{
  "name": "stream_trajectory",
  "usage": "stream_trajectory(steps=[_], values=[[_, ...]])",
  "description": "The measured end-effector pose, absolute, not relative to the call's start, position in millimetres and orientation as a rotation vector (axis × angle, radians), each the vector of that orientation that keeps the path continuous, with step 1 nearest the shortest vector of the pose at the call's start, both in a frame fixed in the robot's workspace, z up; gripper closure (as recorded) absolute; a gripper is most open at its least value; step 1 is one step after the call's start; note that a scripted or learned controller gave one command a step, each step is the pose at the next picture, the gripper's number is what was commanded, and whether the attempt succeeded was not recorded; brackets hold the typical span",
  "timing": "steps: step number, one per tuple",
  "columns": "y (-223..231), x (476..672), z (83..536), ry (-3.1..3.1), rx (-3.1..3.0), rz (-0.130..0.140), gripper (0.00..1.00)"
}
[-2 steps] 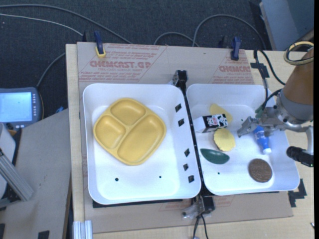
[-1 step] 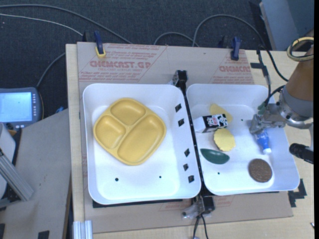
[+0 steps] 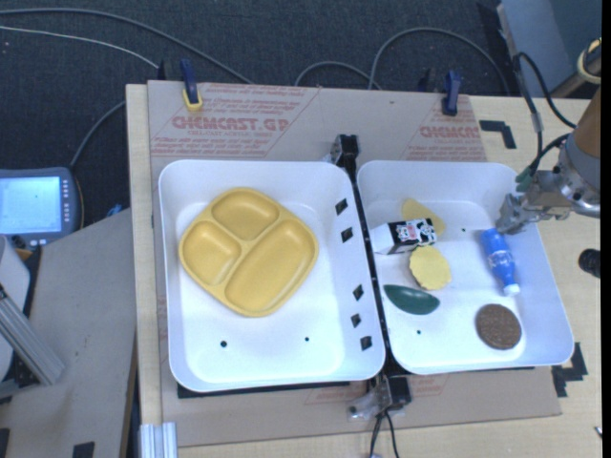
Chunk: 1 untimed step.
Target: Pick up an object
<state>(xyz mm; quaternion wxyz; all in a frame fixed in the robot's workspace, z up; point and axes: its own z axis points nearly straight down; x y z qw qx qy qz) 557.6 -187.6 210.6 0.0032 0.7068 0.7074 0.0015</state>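
Nothing's picked up yet from what I see. My pincer [image 3: 516, 213] hovers at the right bin's [image 3: 535, 356] far edge, just above the blue bottle [image 3: 498, 259]; can't tell its state. Whole grab's left.

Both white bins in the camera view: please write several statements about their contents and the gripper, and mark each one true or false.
1. The yellow divided plastic tray lies in the left white bin. True.
2. The blue plastic bottle lies in the left bin. False: it lies in the right white bin.
3. The round brown disc lies nearer the camera than the bottle. True.
4. The gripper hovers over the yellow tray. False: it is at the right bin's right side, near the bottle's top.
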Motion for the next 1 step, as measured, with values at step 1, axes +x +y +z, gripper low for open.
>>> stream_trajectory(steps=[1], values=[[-187.8, 558.6, 233.1, 2.22, 2.217, 0.003, 1.0]])
